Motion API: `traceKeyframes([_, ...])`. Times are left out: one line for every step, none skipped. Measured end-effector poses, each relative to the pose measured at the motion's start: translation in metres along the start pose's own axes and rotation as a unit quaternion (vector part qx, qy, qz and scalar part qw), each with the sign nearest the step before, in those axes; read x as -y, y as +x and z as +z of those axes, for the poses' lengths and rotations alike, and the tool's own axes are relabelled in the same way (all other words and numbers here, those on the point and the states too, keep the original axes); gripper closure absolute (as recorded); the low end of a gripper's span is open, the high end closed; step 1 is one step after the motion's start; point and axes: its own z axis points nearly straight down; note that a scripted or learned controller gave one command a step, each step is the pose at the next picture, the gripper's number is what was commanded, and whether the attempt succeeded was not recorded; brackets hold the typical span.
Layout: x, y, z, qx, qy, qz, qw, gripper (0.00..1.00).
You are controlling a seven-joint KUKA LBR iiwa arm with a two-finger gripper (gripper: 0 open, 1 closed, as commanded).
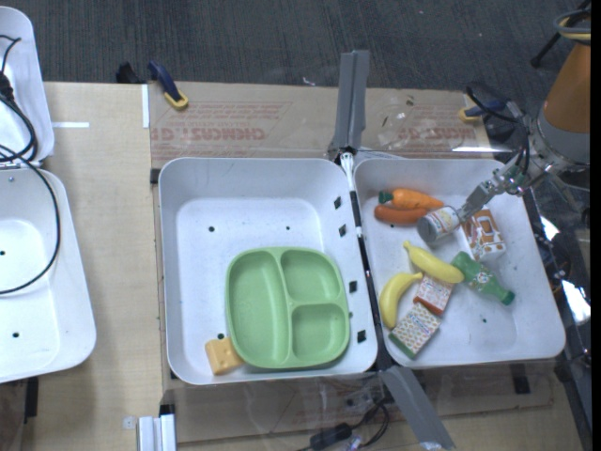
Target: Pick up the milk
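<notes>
The milk [484, 234] is a small white carton with orange-red print. It lies in the right bin [526, 341], near the bin's upper right, between a silver can [438, 223] and the bin's right wall. My gripper [472, 203] reaches in from the upper right at a slant. Its tip hangs just above the carton's top edge, next to the can. Nothing visibly sits in the gripper. The orange band of the arm [571, 92] is at the right edge.
The right bin also holds two carrots [406, 207], two bananas [418, 275], a green bottle [484, 278] and two small printed boxes [423, 313]. The left bin [188, 252] holds a green divided plate [286, 306] and a cheese wedge [221, 355].
</notes>
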Motion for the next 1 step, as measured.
traceKeyframes([0.0285, -0.0262, 0.0914, 0.002, -0.002, -0.027, 0.9996, 0.0])
